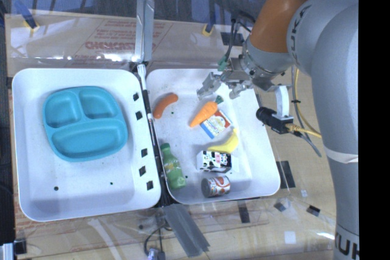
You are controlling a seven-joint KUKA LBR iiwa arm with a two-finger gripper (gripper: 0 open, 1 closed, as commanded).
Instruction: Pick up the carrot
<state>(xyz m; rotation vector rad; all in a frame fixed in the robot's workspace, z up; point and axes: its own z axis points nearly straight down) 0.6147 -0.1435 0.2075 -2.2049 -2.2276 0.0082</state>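
Grey arm (323, 39) reaches in from the right over the right bin (259, 173). Left bin (24, 131) holds a blue divided plate (85, 122). End effector (222, 87) hovers at the right bin's far side, fingers spread, nothing between them. Carrot (204, 113) lies on the bin floor just near of the fingertips, tip pointing left, leaning against a small carton (216, 125). Judgement: pick not yet made; descent, closing and lift all remain.
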